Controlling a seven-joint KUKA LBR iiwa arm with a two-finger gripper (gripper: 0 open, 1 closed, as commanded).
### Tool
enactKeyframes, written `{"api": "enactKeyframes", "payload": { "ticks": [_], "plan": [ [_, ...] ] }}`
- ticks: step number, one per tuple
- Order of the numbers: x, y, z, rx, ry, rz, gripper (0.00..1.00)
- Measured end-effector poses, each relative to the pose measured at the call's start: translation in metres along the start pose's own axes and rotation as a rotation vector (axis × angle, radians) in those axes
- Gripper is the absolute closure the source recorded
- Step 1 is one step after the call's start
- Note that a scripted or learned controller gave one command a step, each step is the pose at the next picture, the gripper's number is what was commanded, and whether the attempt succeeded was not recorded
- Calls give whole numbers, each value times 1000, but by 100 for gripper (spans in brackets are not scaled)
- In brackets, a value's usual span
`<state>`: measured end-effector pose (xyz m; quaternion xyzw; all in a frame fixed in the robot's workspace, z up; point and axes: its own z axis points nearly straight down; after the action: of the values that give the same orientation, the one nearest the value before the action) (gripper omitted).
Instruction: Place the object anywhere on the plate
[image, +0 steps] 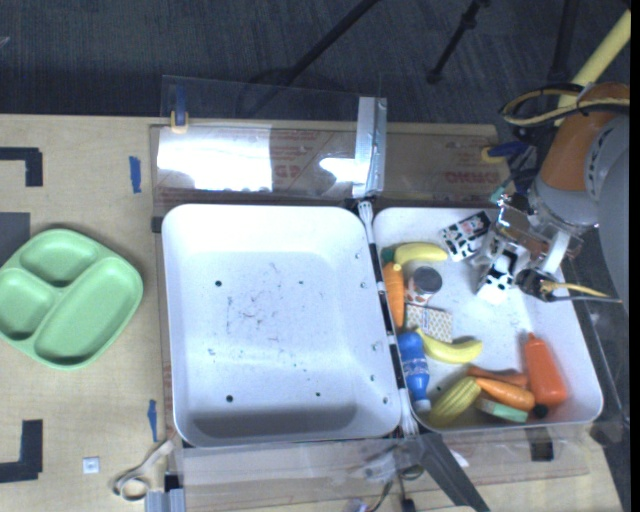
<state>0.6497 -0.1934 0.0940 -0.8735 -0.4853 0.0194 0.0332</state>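
1. Hovering over the back of the right bin (590, 385), the pincer (498, 272) hangs at the end of the grey arm (585, 170) that comes in from the right of the view; from this slant I cannot tell what state it is in.
2. Nothing shows gripped in it, so I judge the pick is not yet made.
3. Which object the task means is not settled by the view. Candidates lie in the right bin: a banana (452, 349) near the middle, a second yellow piece (420, 253) at the back left, a carrot (394, 294) along the left wall, a blue bottle (415, 365), an orange bottle-shaped toy (545, 368) at the right, and a small checkered packet (430, 322).
4. The banana lies toward the viewer and slightly left of the pincer, its long axis running roughly left to right.
5. The green plate (68, 296), with three compartments, sits on the worktop (80, 420) at the far left, well apart from the arm, with the left bin (270, 310) between.
6. The coming move turns on that: a short drop into the right bin, then a long carry leftward across the left bin.
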Motion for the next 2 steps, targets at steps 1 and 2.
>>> {"api": "enactKeyframes", "payload": {
  "ticks": [1, 2],
  "plan": [
    [1, -1, -10, 1, -2, -2, 100],
    [3, -2, -20, 1, -3, -5, 100]
  ]
}}
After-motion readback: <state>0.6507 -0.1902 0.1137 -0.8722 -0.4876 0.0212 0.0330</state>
